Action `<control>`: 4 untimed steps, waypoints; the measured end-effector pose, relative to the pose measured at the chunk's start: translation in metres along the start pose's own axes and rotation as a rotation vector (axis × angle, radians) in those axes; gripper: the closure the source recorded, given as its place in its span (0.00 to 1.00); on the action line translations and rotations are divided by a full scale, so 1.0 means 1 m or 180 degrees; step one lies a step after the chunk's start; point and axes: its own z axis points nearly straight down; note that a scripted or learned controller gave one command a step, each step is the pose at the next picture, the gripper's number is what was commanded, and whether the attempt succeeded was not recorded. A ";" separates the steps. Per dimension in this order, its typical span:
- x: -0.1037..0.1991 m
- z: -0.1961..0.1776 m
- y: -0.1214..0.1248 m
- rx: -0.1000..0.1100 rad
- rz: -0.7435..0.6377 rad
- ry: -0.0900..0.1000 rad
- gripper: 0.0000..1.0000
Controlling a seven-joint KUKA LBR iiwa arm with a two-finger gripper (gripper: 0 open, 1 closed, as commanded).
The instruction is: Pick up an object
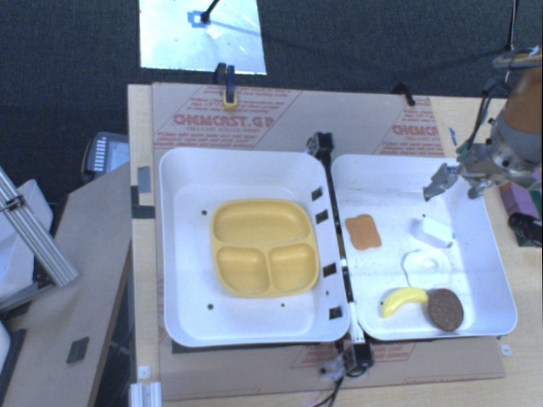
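Nearest the camera, a yellow banana (402,300) is lying in the right white bin (501,308), just beside a brown round cookie (445,309) at the bin's front. Farther back, an orange toast-shaped piece (363,232) and two small white objects (431,231) are sitting apart — all loose on the bin floor. Over the bin's far right corner the pincer (458,182) is hovering with fingers spread, gripping nothing. On the table, the left bin (182,176) is holding a yellow divided tray (260,246).

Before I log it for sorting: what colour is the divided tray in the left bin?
Yellow tray, clear in the camera view.
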 end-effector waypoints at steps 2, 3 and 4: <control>0.007 0.039 0.010 -0.0032 -0.0017 -0.0007 0.00; 0.011 0.098 0.003 -0.0023 -0.0005 -0.0004 0.00; 0.012 0.119 0.004 -0.0035 -0.0005 -0.0008 0.00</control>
